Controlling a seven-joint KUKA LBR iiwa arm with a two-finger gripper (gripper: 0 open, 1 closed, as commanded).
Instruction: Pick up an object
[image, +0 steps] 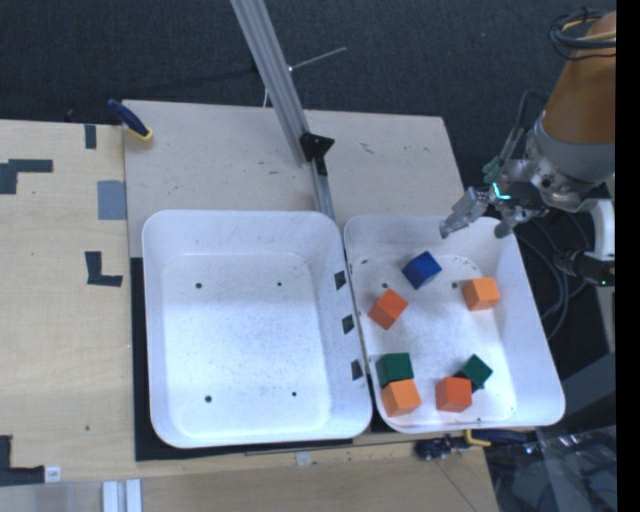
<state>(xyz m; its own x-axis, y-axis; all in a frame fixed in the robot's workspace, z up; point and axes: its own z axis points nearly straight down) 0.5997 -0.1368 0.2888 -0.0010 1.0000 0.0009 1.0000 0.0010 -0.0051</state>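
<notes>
Orange blocks (388, 308) number four, green two, blue one; tool (480, 219) spread wide.

Arm (585, 90) cut off at the right edge, green block (394, 366) partly hidden — orange block (401, 396) overlaps it

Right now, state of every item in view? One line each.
hand: over the right bin's far edge, nothing seen between its fingers
blue cube: loose in right bin, far side
orange cubes: four loose in right bin
green cubes: two near the front, one touching an orange cube
right bin: holds all seven cubes
left bin: white floor with dark speckles
</notes>
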